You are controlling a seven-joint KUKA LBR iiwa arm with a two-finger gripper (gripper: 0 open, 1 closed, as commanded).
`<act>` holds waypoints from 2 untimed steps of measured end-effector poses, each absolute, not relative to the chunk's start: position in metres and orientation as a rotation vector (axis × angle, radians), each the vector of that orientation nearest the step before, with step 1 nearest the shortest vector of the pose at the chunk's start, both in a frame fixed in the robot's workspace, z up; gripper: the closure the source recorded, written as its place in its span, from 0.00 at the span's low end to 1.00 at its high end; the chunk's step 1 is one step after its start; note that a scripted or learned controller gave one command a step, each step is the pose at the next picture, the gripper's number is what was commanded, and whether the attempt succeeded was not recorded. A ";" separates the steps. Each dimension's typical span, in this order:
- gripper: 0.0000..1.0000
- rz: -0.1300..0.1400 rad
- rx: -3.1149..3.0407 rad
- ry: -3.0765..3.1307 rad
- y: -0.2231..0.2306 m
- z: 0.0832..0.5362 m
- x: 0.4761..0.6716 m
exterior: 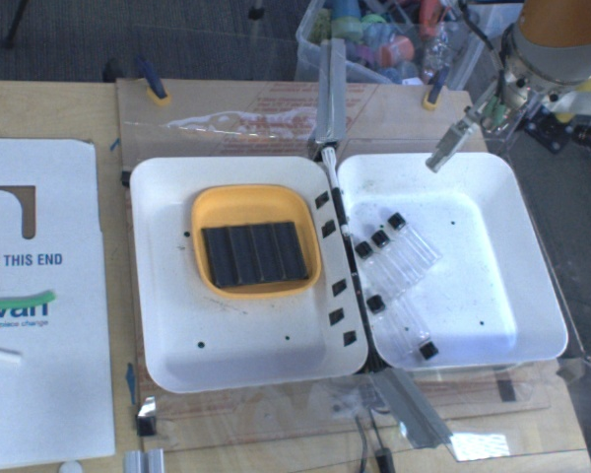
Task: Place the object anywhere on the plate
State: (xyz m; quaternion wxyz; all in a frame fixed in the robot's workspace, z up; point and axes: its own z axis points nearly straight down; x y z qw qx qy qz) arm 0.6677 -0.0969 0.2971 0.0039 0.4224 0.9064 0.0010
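Hovering at the far rim of the right bin (532, 254), the gripper (451, 146) is seen hanging off the grey and orange arm (561, 18), slanted down and to the left. Nothing is seen held in it. Whether it is set wide or narrow cannot be told from this angle (the tip shows as a single grey bar).

Below and in front of it, on the floor of the right bin, a loose cluster of clear plastic pieces with black caps (399, 259) is noted, well apart from the gripper.

Across the divider, in the left bin (158, 294), the yellow plate (209, 205) is recorded near the middle. The dark ribbed slab (254, 254) lies flat on it, inside the rim, touching nothing else.

Judgement: if the slab is taken as the task's object, placement looks satisfied and the step in hand is simply clearance. To be done well, the arm should be kept high and over the right bin, so that the plate is not nudged or the slab dragged off. Any sweep across the divider should be avoided. The clear pieces should also be left undisturbed below the tool.

Further out, a crate of coloured items (394, 18) is noted behind the bench, and a white printed sheet (39, 294) at far left.
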 end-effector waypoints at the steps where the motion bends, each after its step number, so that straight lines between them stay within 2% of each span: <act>1: 0.00 0.002 1.263 2.873 -0.141 0.287 0.664; 2: 0.00 0.002 1.102 2.934 -0.180 0.282 0.664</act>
